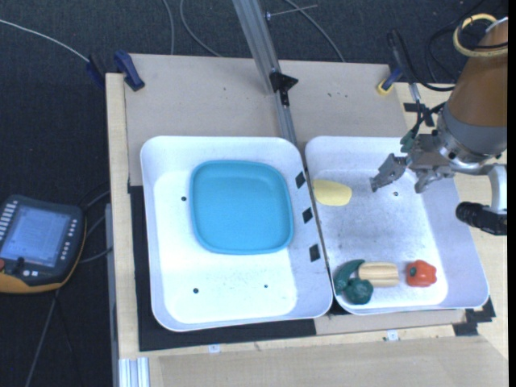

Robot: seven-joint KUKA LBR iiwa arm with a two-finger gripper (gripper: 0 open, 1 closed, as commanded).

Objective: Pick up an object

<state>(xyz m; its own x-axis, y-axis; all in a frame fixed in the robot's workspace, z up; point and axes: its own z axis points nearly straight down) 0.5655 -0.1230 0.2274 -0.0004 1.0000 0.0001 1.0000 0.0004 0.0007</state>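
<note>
The right bin point(451, 240) holds a pale yellow lemon-shaped piece point(331, 193) near its left wall. Along its front edge lie a dark green piece point(353, 281), a tan cylinder point(379, 274) and a red pepper-like piece point(420, 273). My gripper point(399, 184) hangs over the back part of this bin, to the right of the yellow piece and apart from it. It is open, with its two fingers spread and nothing between them.
The left bin point(165, 240) carries a blue square plate point(242, 206). A metal pole point(266, 47) slants down to the gap between the bins. A handheld control pendant point(36, 240) lies on the floor at the left. Cables run across the dark carpet behind the bench.
</note>
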